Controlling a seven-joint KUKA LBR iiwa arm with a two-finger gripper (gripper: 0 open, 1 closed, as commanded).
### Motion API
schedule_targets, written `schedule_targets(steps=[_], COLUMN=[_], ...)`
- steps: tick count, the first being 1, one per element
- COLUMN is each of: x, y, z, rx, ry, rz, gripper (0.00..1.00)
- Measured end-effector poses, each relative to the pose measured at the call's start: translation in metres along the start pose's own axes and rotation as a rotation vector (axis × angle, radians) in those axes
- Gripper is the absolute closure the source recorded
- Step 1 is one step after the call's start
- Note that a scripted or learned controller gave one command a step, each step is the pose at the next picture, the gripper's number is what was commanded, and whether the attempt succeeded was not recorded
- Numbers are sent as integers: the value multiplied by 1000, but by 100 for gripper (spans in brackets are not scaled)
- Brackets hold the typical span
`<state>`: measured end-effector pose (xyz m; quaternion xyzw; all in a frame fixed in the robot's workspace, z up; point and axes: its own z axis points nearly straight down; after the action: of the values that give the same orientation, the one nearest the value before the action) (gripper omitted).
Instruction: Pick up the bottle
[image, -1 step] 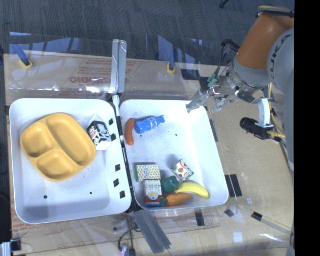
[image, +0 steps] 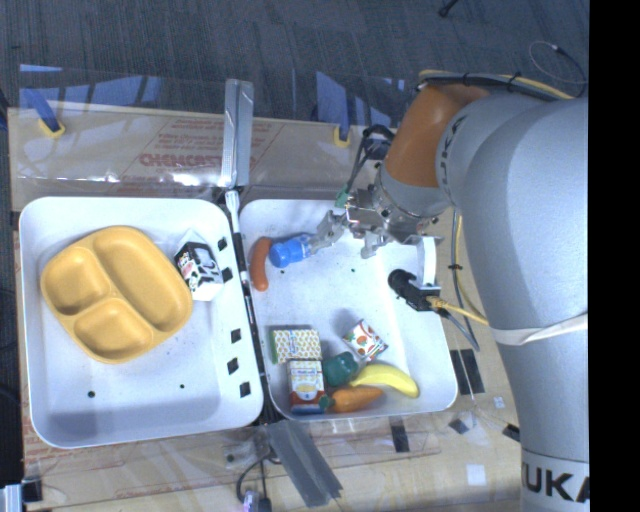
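Observation:
The bottle (image: 291, 250) is blue and lies on its side in the upper left part of the right bin (image: 430, 385), with a pale grey end pointing right. My gripper (image: 333, 228) reaches in from the right and sits at that pale end, low over the bin floor. The grey arm with its orange band (image: 425, 130) fills the space above the bin's right side. The contact between the gripper and the bottle is too small and blurred to make out.
An orange-red sausage shape (image: 259, 263) lies just left of the bottle by the bin wall. At the bin's front sit a cracker box (image: 296, 344), a juice box (image: 305, 380), a small carton (image: 366, 340), a banana (image: 386, 378) and a carrot (image: 355, 398). The left bin (image: 60, 420) holds a yellow divided plate (image: 115, 290) and a black-and-white carton (image: 200, 266).

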<state>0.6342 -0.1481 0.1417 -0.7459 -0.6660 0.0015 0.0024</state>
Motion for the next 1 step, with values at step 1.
schedule_targets(steps=[1], x=[48], y=[20], z=[36], rx=[-11], ry=[-10], rz=[-135], gripper=[0])
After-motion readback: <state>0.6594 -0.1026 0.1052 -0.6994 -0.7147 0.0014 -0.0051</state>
